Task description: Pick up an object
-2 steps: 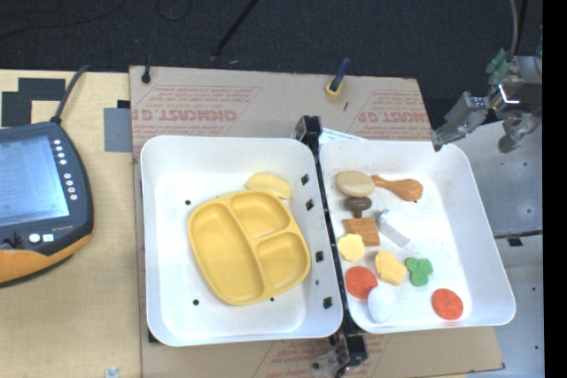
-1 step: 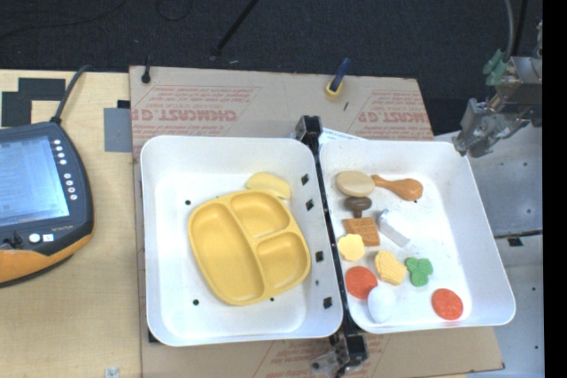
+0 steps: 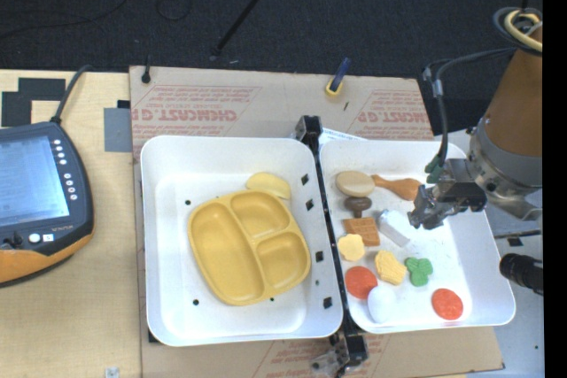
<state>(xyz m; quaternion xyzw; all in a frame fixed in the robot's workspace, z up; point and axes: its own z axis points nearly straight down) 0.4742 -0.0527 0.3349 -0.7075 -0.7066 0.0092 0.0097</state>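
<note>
The gripper [image 3: 423, 215], grip state unclear, hovers over the right bin [image 3: 492, 279]; the mushroom [image 3: 356, 187] looks light, rigid, slick plastic, best pinched across its cap.

Both white bins [image 3: 159, 190] look like smooth, slightly glossy plastic; the yellow divided tray [image 3: 248, 248] is glossy plastic; printed cardboard [image 3: 221, 106] beneath looks matt.

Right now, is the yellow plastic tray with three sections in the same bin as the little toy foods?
No, the yellow three-section plastic tray lies in the left white bin, apart from the toy foods.
</note>
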